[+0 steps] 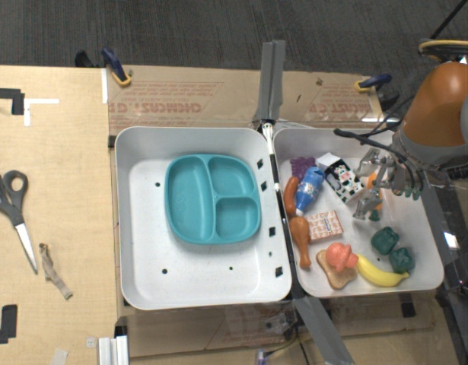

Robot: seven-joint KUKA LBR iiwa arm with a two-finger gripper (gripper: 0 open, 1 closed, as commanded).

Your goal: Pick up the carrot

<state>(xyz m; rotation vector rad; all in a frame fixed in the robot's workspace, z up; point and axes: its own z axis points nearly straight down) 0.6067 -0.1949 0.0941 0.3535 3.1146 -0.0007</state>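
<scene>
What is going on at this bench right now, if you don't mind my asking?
A KUKA arm reaches in from the right, and its gripper hangs over the right bin, which is full of toy food. Its target, the carrot, lies at that bin's left edge beside a blue bottle, some way from the gripper. Nothing shows between the fingers. The left bin holds a teal divided plate, and scissors lie on the bench to the left.

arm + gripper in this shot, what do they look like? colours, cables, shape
Arm: rounded orange band above a grey wrist section, black cables looping off toward the left. Gripper: bare silvery metal, slim fingers, small orange accents near the tips.
</scene>
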